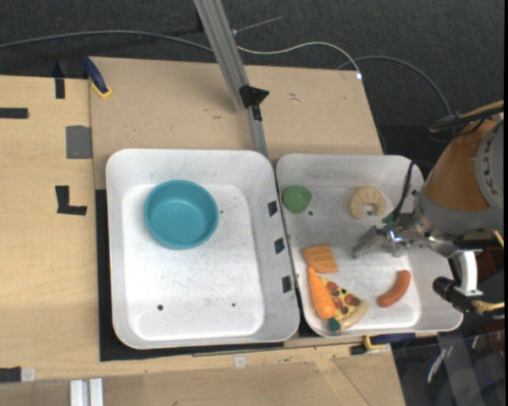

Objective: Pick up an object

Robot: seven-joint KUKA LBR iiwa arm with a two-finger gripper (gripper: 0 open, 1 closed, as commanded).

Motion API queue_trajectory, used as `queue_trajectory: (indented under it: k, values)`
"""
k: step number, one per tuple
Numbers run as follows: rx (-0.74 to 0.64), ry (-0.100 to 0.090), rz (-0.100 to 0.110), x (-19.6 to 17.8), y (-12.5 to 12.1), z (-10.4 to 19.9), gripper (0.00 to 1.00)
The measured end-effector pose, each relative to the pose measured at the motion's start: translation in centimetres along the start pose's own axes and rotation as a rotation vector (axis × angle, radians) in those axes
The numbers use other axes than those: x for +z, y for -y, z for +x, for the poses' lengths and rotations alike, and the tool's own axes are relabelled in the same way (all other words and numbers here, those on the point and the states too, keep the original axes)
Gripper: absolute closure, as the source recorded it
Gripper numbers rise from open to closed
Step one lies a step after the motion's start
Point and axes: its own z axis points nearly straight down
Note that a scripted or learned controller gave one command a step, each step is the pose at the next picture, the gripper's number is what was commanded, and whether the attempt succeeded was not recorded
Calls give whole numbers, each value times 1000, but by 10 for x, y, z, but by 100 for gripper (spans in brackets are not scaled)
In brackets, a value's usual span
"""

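Grey gripper low in right bin, jaws spread, nothing between; we judge pick not done, cracker nearest jaws.

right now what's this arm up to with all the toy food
The arm reaches into the right bin from the right, its gripper low over bare floor between the croissant, the cracker and the sausage. It holds nothing. A green ball, a carrot and a pizza slice also lie in that bin. The left bin holds a blue bowl.
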Motion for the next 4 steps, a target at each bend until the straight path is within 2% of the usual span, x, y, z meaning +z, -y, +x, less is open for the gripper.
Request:
queue_trajectory:
  k: [1, 3, 4]
  values:
    - [0, -2, 0, -11, 0, 1, 100]
    - [0, 0, -5, -126, -3, -1, 100]
    - [-4, -3, 1, -117, -6, 54, 100]
